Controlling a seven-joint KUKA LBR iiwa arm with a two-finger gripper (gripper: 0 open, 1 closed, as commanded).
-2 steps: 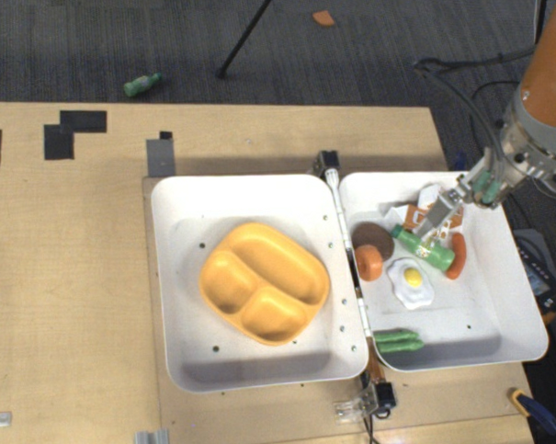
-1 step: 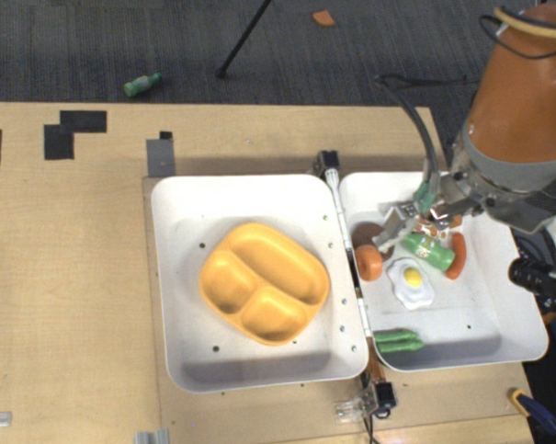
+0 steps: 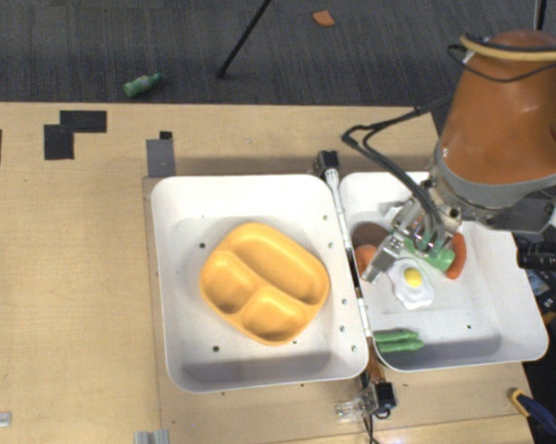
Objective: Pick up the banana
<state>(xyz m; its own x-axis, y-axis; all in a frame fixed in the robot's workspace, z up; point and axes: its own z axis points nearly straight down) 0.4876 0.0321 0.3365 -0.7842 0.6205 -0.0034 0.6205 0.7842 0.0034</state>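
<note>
My gripper [image 3: 400,246] hangs low over the middle of the right bin [image 3: 504,335]. It is just above a toy fried egg [image 3: 412,284] with a yellow yolk. An orange-red carrot with a green top [image 3: 452,256] lies right beside the gripper, on its right. Left of the gripper, against the bin's left wall, a brown piece [image 3: 365,232] and an orange piece [image 3: 363,257] are partly visible. The grey and orange arm [image 3: 507,105] covers the back right part of this bin.
A green pod [image 3: 396,340] lies at the front left of the right bin. The left bin [image 3: 181,221] holds a yellow divided plate [image 3: 265,281]. Black cables [image 3: 385,143] run from the arm across the bin's back edge.
</note>
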